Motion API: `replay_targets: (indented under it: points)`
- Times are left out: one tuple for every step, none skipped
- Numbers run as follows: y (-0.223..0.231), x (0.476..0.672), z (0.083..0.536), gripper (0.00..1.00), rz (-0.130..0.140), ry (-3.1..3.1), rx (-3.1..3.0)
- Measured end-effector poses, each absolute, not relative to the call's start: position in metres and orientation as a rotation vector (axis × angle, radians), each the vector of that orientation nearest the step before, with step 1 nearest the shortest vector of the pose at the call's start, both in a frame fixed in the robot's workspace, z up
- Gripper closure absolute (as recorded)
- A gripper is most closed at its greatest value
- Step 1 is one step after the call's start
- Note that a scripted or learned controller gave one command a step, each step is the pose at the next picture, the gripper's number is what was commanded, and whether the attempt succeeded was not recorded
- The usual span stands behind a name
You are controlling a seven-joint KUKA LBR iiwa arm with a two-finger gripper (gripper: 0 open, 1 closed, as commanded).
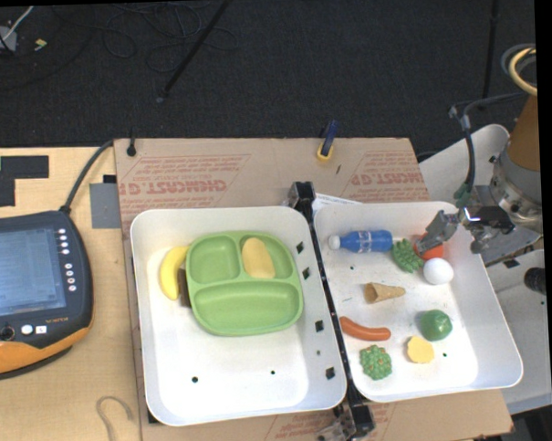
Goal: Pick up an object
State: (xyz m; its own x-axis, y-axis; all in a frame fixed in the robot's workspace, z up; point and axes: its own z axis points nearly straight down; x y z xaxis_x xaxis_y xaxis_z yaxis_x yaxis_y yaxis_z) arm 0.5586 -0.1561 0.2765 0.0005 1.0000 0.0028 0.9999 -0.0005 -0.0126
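White egg (437,271) lies in the right bin (500,342), and we take it as our landmark. Just above it we see the claw (452,227), fingers spread apart with nothing between them. Left of the egg sits green broccoli (407,255); below it, a green pepper (434,324).
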Motion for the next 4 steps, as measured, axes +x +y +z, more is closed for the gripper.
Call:
replay_targets:
  points:
    - [-0.156, 0.56, 0.281, 0.0, 0.003, -2.22, -2.218]
    - [-0.16, 0.56, 0.236, 0.0, 0.007, -2.218, -2.216]
    - [-0.15, 0.557, 0.18, 0.0, 0.007, -2.212, -2.218]
    - [-0.141, 0.55, 0.12, 0.0, 0.007, -2.217, -2.213]
